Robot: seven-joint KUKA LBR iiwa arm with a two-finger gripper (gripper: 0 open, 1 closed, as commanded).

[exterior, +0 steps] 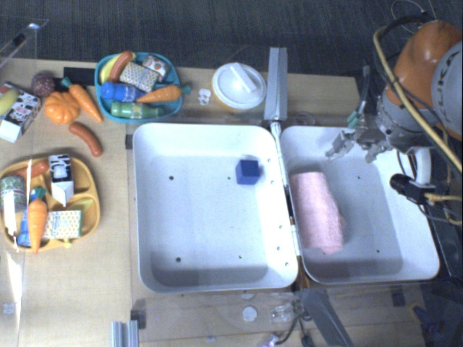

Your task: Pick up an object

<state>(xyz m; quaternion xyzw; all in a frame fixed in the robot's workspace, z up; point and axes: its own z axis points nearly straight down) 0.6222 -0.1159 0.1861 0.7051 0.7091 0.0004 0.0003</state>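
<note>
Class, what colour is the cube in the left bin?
Blue, clear in the camera view: cube, left bin.

A blue cube (248, 171) and a pink roll (317, 210) lie in white bins (202, 273).

Arm (427, 71) cut off at right edge (tool (359, 144) tips blurred).

Smooth white plastic bins (210, 139) — a soft, fuzzy pink cloth roll (317, 210), matt blue block (248, 171).
</note>
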